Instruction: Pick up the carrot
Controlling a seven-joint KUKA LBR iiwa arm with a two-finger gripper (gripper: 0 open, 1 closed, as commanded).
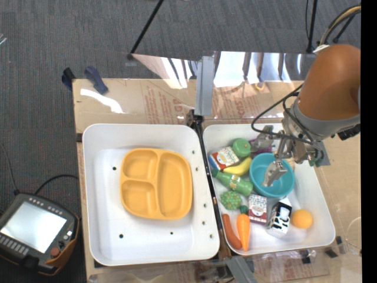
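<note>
While the carrot point(243, 231) lies near the front edge of the right bin point(323, 220), green top pointing away from the camera and a red sausage-like toy point(231, 231) just beside it, the gripper point(275, 173) hangs well apart from it, over the teal bowl point(272, 175). Whether it is open cannot be told, and nothing is seen in its grasp

Robot lab: grey carpet floor point(59, 28), teach pendant point(36, 232) on floor, tripod legs point(150, 22), cardboard-topped counter point(135, 99), two white bins point(97, 143).
</note>
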